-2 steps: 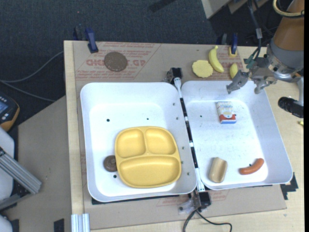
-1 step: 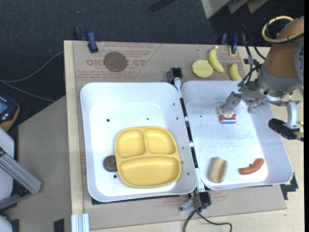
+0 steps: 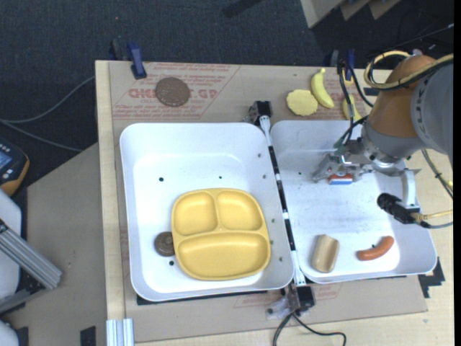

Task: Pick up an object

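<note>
The gripper [image 3: 337,170] hangs low in the right bin [image 3: 302,215]; whether its pincer is spread cannot be told. A sausage [image 3: 375,249] and a tan cylinder [image 3: 325,254] lie near the bin's front edge.

Faint red print on the bench board [image 3: 216,85] — not legible.

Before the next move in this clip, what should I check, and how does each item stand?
1. Gripper over the right bin: ok.
2. Something between its fingers: cannot tell.
3. Sausage in that bin, lying free of the arm: ok.
4. Tan cylinder apart from the sausage: ok.
5. Yellow tray and brown disc in the left bin, away from the arm: ok.
6. Banana outside the bins: ok.
</note>
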Motion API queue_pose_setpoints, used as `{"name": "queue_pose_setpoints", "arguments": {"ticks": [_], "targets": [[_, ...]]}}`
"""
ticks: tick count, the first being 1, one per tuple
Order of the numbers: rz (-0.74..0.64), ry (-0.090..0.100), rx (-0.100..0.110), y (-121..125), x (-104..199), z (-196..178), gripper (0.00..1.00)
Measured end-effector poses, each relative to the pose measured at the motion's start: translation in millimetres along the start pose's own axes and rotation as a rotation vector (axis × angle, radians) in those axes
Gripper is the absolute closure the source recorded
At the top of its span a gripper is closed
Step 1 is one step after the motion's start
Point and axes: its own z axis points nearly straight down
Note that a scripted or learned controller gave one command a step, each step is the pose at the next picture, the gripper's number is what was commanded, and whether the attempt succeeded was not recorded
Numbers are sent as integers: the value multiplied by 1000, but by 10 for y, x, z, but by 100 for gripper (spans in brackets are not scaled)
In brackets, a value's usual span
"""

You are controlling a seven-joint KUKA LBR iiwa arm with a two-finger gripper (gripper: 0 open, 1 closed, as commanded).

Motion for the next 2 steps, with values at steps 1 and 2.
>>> {"name": "queue_pose_setpoints", "arguments": {"ticks": [1,2], "targets": [[1,-2,-8,19,-9,-151,100],[-9,0,-19,189,866,-1115,100]]}}
